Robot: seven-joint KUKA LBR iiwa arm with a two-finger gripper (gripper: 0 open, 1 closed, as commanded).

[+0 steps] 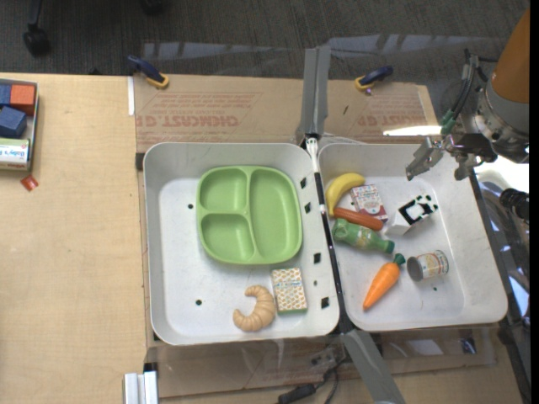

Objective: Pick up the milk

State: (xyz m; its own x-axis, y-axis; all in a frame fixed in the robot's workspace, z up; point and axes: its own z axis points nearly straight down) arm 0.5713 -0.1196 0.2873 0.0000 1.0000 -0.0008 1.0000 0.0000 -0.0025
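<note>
The milk [417, 211] is a small black-and-white cow-patterned carton lying in the right bin [472, 305], toward its right side. My gripper [440, 165] hangs above the bin's far right corner, a little beyond the carton and apart from it. Its two fingers [417, 167] are spread open with nothing between them.
Left of the milk lie a small red-and-white carton [366, 199], a banana [344, 188], an orange sausage [358, 219] and a green bottle [362, 236]. A can [429, 265] and a carrot [381, 283] sit nearer. The left bin [168, 301] holds a green plate [249, 215], a croissant [257, 308] and a cracker box [289, 290].
</note>
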